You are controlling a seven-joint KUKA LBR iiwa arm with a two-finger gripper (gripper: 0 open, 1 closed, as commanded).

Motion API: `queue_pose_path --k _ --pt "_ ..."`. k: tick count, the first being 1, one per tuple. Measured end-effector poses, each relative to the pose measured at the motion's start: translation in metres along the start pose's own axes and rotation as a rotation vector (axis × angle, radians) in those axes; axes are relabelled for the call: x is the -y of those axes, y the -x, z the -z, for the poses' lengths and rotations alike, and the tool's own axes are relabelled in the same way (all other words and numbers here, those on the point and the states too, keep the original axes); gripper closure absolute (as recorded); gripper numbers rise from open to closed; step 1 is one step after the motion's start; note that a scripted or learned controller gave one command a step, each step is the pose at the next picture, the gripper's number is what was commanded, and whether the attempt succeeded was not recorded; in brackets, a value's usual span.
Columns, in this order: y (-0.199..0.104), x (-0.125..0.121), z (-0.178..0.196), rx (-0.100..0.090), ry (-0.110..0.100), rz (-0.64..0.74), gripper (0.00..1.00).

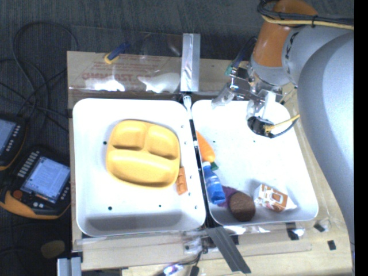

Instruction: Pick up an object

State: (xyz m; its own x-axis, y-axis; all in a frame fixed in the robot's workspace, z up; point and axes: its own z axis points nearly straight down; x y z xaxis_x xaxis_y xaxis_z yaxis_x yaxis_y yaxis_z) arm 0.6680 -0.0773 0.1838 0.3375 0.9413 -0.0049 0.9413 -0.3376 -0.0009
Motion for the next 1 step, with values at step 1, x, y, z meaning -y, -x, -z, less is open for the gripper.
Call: queue_pose_path --k 1 --pt "-0.0073 0.003 -0.0006 0.001 -0.001 0.094 0.0"
